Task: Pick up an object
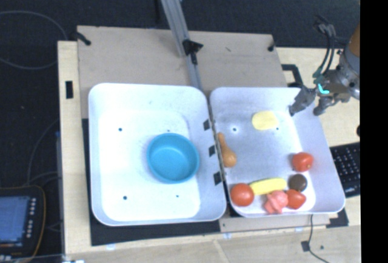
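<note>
My gripper (308, 104) hangs open over the right bin's far right corner, its two dark fingers spread with nothing between them. Below and left of it a pale yellow lump (265, 120) lies in the right bin (242, 101). An orange carrot-like piece (227, 151) rests by the bin's left wall. Along the near side sit a red tomato (242, 194), a yellow banana-like piece (267, 185), a pink object (276, 202), a small red object (296, 199), a brown ball (297, 182) and another red tomato (302, 162).
The left bin (109, 110) holds a blue bowl (173, 157). A grey metal bar (173, 13) slants up from between the bins. A black keyboard (347, 168) lies right of the right bin. A small screen (18, 219) sits at the lower left.
</note>
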Robot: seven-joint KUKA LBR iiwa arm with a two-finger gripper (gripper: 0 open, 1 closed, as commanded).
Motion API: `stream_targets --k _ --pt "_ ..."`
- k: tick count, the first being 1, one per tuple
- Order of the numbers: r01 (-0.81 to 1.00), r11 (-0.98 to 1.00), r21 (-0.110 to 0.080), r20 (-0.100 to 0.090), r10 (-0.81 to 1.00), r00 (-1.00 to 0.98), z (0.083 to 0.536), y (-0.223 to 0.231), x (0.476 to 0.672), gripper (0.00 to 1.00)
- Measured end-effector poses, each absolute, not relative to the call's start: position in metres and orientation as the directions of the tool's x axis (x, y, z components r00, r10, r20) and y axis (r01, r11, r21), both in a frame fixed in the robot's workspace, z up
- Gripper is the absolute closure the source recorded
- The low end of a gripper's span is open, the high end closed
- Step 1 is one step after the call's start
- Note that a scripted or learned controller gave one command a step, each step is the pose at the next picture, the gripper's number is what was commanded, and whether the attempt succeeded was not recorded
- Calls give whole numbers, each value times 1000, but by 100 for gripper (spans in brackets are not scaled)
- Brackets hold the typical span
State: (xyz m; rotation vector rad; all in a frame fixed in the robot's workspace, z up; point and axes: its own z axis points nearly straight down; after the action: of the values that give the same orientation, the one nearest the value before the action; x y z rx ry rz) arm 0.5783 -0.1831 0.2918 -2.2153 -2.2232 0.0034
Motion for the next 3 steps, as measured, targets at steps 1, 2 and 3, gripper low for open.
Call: stream_targets --k 1,2,3 --pt "1000 4 2 0 1000 -4 295 -183 579 0" --pt "1000 2 -5 -2 1000 -2 237 -176 581 0" --pt "1000 -1 -5 -2 1000 1 178 -170 573 0"
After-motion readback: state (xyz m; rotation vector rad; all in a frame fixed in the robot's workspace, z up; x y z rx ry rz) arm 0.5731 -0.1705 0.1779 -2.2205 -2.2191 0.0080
